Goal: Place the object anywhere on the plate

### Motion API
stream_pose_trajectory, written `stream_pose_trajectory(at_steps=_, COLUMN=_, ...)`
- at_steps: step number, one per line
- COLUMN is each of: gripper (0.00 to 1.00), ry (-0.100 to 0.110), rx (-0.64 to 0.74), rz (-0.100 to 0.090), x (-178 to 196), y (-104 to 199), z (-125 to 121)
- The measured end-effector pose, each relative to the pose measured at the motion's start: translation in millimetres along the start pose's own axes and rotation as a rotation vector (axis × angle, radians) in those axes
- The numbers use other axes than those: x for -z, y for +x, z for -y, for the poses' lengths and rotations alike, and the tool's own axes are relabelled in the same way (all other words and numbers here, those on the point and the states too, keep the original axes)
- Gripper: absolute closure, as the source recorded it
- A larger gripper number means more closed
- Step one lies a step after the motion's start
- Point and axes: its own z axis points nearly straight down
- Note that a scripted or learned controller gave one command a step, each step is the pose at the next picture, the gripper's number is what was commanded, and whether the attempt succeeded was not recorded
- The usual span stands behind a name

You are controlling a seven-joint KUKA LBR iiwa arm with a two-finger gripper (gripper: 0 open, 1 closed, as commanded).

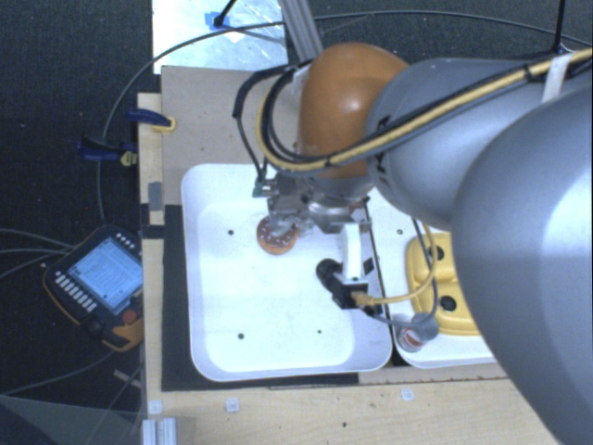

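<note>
1. The grey arm (482, 156) reaches in from the right and covers much of the view, its orange band (343, 100) sitting above the wrist over the left bin.
2. The pincer (278, 222) hangs below the wrist, low over the upper middle of the left white bin (213, 332). Whether it is released or clenched cannot be told, since the wrist body hides most of it from above.
3. A small round brown object (276, 238), like a little ring or biscuit, shows just under the pincer, against the bin floor. It cannot be told whether the object is grasped or simply lying on the floor of the bin.
4. A black fitting (335, 281) with a white bracket hangs off the wrist to the right of the brown object, and a yellow cable (408, 295) loops from it.
5. In the right bin (445, 355) lies a yellow plate (443, 299), largely hidden by the arm. It is well apart from the brown object, which is in the other bin.
6. A small red and white object (411, 337) lies at the near left corner of the right bin, just beside the yellow plate.
7. Both bins rest on the tan tabletop (204, 119). To the left of it, on the dark floor, lies a handheld control pad (100, 281) with a lit screen.
</note>
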Motion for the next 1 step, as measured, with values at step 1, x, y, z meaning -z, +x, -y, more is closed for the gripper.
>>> stream_pose_trajectory(at_steps=1, gripper=0.0, ry=-0.002, rx=-0.006, rz=0.001, x=0.6, y=-3.5, z=-1.2)
